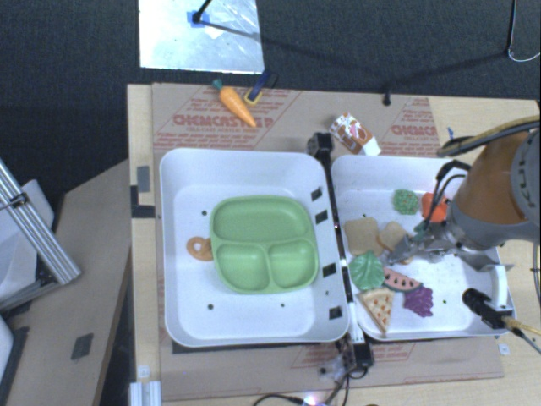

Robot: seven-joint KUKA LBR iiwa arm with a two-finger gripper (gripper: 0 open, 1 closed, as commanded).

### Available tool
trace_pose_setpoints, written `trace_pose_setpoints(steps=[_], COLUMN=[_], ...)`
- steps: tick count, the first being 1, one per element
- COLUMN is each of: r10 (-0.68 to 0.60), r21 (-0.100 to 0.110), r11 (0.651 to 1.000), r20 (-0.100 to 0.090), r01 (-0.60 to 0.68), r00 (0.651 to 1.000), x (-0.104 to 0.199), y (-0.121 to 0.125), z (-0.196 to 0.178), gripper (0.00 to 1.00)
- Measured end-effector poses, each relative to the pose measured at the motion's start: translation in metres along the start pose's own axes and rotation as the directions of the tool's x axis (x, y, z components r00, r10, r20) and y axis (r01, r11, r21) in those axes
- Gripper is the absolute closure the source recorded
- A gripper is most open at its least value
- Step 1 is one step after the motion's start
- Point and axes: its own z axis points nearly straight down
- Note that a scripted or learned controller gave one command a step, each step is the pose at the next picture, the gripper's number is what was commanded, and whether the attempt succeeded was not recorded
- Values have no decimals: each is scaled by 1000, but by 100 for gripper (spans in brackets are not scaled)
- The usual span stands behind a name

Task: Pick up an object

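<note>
The arm comes in from the right edge of the counter and hangs low over the right bin (486, 324), its tool (414, 248) down among the toy food heaped along that bin's left side. This looks like the reach-and-close step of the pick: nothing is lifted yet, and I can't tell from here whether the tool is wide or narrow, since the wrist and the clutter blur its tip. Right by it lie a tan toast slice (362, 233) and a smaller tan piece (391, 236), with a green leafy thing (367, 270) just below, a watermelon slice (401, 280), purple grapes (419, 299) and a pizza wedge (377, 309) toward the bin's near edge. A green lump (406, 200) sits toward the far edge. The smaller tan piece seems the likeliest target, lying just beside the tool. The next move, I'd judge, calls for a clean closure on one item only, then a straight lift; the pieces crowd each other, so a neighbour could get nudged or pinched along. The left bin (182, 311) carries a green tray (258, 244) and a small pretzel (199, 248), well apart from the action.
</note>
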Motion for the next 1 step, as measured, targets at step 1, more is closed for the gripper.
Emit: trace_pose_setpoints(steps=[1], r10=[0], r21=[-4], r11=[1000], r20=[1], r01=[0], r00=[1000], x=[-1], y=[1], z=[-12], gripper=[100])
